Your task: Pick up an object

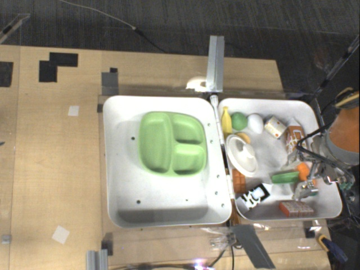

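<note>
Claw [304, 189] hangs low in the right bin [315, 112], grip unclear; no labels legible.

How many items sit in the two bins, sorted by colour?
Green: 3 (divided plate, ball, long piece)
White or cream: 3 (bowl, egg shape, cup)
Yellow: 1 (banana)
Red-brown: 2 (block, packet)
Black and white: 1 (card)
Total: 10, as far as the clutter shows.

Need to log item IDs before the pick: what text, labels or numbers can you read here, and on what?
None legible.
Black-and-white card: bold marks, too blurred to read.
Brown packet: printing too small to read.
Red box: no readable label.
</note>
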Tool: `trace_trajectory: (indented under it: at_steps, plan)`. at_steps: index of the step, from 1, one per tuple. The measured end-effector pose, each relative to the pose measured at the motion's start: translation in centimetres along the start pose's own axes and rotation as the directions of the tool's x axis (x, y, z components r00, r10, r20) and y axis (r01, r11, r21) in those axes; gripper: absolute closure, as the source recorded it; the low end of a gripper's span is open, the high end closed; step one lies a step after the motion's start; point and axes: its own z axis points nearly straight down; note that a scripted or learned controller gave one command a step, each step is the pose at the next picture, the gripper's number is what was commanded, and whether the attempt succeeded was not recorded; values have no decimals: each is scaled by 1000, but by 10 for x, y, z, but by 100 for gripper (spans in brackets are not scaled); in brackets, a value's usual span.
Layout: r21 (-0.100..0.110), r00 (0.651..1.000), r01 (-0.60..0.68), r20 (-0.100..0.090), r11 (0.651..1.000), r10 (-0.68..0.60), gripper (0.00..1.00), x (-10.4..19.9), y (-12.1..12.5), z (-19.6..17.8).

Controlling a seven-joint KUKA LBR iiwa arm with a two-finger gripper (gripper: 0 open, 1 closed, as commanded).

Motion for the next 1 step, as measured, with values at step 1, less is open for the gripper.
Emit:
trace_trajectory:
  at_steps: [1]
  plan:
    - [6, 995, -97, 15, 995, 97, 0, -8, -1, 15]
